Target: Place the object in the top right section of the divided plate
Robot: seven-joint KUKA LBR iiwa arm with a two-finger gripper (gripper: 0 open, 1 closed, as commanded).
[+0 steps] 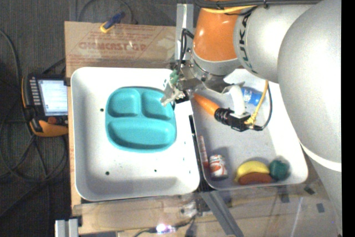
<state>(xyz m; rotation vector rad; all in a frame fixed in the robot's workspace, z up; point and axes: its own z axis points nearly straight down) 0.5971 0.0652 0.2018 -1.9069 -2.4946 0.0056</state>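
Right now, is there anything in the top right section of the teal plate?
Cannot tell fully. The divided plate sits in the left bin; the gripper covers part of its top right section; the visible part looks bare.

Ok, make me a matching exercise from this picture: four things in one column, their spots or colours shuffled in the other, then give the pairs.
Things:
1. plate
2. banana
3. can
4. handheld screen

Descriptions:
A. yellow, in the right bin near its lower edge
B. turquoise, with three sections, in the left bin
C. outside the bins, on the left of the picture
D. red and white, at the lower left of the right bin

Pairs: 1-B, 2-A, 3-D, 4-C
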